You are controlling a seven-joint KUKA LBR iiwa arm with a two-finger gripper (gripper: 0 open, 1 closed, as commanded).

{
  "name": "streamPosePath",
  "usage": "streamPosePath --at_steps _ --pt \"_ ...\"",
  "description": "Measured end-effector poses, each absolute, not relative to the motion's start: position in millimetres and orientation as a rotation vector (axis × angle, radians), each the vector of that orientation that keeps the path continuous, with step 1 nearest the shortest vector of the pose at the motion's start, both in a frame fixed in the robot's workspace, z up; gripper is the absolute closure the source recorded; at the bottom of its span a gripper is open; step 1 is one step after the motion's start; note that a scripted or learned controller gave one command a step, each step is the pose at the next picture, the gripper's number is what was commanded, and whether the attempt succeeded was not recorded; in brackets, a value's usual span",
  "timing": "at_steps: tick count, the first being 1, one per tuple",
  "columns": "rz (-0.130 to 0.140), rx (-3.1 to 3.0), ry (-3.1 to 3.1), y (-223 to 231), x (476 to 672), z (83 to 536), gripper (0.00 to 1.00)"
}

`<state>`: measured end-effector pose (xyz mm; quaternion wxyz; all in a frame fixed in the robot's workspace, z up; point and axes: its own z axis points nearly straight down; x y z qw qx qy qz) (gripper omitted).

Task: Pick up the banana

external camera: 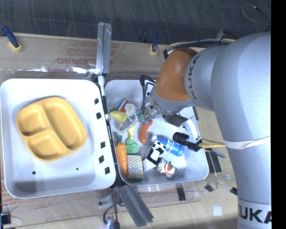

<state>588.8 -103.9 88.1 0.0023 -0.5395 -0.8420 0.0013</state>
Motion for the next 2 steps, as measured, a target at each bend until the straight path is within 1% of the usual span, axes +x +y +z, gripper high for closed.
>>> streamPosePath --at_steps 1,2 --pt "0.009 -1.686 -2.64 -105 588.5 95 1.0" --pt "0.006 -2.028 -2.394 -53 596.4 189 1.0"
